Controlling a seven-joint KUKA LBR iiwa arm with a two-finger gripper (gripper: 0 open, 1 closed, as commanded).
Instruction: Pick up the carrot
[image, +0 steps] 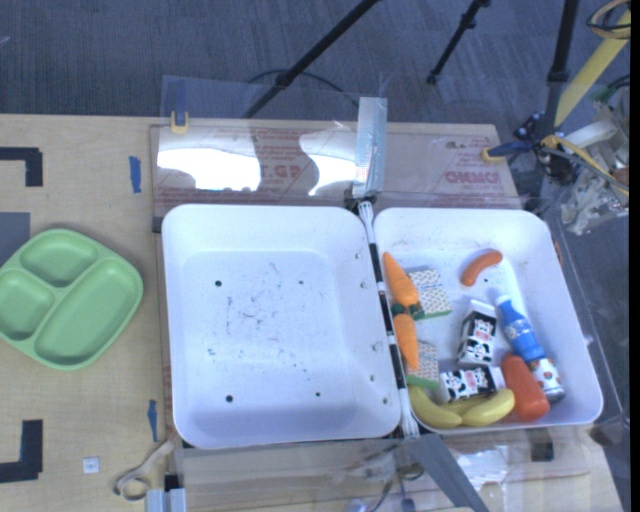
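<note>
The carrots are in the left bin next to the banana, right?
Not quite. The carrots are in the right bin, not the left one. The camera view shows them lying along that bin's left wall, and the banana is in the same bin, just below them at the front edge.

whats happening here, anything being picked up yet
Nothing is being handled yet. Two white bins sit side by side. The right bin holds the toys: two carrots along its left wall, a banana, a sausage, a blue bottle and two small cartons. A green plate lies on the bench to the left.
</note>
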